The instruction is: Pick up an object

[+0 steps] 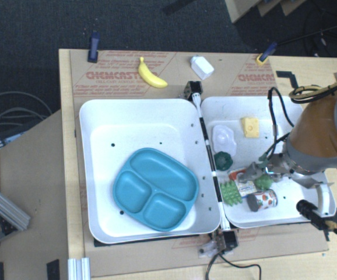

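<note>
In the right bin (236,105), my gripper (251,174) hangs low over a cluster of small items near the front. Beside it lie a light green piece (264,182), a small can with a red label (262,200) on its side, and a green studded block (231,193). A dark green round thing (223,160) sits just to the gripper's left near the bin's wall. Further back rest a clear plastic cup (223,137) and a yellow cube (251,127). The gripper's tip is buried among the clutter.
A blue divided plate (155,188) lies in the left bin (98,116). On the cardboard behind the bins are a banana (150,74) and a white block (202,67). The arm's orange band (317,130) and black cables (276,112) hang over the right bin's right side.
</note>
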`<state>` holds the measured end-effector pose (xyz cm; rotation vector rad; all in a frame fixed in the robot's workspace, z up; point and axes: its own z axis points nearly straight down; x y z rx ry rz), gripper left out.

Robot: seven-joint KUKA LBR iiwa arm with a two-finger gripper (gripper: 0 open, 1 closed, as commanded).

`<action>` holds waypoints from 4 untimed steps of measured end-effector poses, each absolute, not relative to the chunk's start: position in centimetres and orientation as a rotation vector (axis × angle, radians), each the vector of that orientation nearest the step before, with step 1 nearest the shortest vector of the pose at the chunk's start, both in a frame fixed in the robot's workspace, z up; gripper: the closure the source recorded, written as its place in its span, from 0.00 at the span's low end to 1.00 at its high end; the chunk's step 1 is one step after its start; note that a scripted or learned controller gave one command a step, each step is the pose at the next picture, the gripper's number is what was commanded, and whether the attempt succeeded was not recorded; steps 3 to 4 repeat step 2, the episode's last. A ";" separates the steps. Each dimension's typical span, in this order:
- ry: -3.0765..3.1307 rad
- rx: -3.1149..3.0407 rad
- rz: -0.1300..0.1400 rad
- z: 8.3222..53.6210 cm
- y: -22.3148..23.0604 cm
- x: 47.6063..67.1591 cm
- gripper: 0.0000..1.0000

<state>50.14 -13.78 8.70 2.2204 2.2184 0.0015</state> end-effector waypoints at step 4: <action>2.224 2.220 0.002 18.5 -5.3 49.3 1.00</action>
